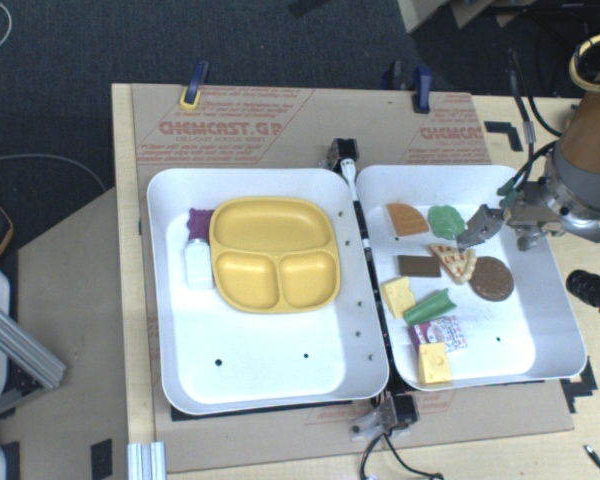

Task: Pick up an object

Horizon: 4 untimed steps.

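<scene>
My gripper (502,232) hovers over the right part of the right bin (540,353), reaching in from the right. Its fingers (477,228) are spread open with nothing between them. One fingertip sits just above a pizza slice (454,262) and beside a green leafy toy (446,220). A round brown cookie (492,279) lies just below the gripper. Further left in this bin lie an orange bread slice (407,218), a brown chocolate bar (417,265), a yellow cheese wedge (398,295), a green pickle (429,306), a pink packet (452,335) and a yellow block (433,364).
The left bin (260,373) holds a yellow divided tray (275,253), with a purple item (199,223) and a white bottle (197,264) at its left side. A black divider (365,268) runs between the bins. Clamps stand at the bench's far edge.
</scene>
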Each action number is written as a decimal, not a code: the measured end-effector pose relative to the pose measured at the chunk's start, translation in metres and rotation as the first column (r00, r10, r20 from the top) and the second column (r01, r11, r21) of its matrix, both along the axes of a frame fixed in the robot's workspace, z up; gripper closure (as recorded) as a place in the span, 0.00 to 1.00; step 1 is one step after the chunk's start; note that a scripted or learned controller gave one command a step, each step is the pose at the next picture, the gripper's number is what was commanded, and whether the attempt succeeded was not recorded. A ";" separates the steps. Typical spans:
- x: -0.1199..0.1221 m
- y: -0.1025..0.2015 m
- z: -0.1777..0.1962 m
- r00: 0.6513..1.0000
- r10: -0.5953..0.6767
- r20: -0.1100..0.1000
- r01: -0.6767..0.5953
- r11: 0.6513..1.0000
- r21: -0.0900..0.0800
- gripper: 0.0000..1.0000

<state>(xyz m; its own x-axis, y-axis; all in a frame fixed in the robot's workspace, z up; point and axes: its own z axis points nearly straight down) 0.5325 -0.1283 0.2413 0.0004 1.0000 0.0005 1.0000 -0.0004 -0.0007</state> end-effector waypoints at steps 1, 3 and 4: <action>0.002 -0.009 -0.056 1.000 -0.001 -0.006 0.001 1.000 0.001 0.00; -0.005 -0.006 -0.159 1.000 0.000 -0.005 0.000 1.000 0.002 0.00; -0.004 -0.007 -0.146 1.000 -0.002 0.001 0.002 1.000 0.000 1.00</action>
